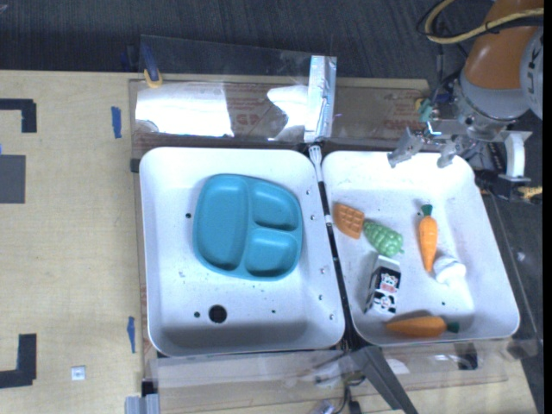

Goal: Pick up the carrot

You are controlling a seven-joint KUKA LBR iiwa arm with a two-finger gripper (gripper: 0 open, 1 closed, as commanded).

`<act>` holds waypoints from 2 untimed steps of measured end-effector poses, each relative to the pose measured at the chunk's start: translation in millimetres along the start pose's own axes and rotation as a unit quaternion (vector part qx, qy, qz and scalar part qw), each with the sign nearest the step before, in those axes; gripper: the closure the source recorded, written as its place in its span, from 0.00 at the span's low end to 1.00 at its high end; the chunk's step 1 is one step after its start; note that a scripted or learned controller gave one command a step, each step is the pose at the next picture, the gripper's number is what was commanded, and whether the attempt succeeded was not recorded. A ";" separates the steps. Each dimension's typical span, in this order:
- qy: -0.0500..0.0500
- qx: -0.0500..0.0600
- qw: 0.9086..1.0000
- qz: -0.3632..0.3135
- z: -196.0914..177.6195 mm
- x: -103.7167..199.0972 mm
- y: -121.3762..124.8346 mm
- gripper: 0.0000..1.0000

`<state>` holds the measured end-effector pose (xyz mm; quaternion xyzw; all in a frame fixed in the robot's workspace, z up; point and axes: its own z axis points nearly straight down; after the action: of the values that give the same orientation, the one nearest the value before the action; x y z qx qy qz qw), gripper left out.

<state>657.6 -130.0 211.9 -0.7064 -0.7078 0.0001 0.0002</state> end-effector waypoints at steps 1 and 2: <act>0.000 0.002 1.000 0.028 90.2 -21.4 -46.0 0.00; 0.001 -0.001 0.993 0.115 125.8 -36.8 -75.4 0.00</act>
<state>582.2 -167.0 86.1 -0.7829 -0.6222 -0.0013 -0.0001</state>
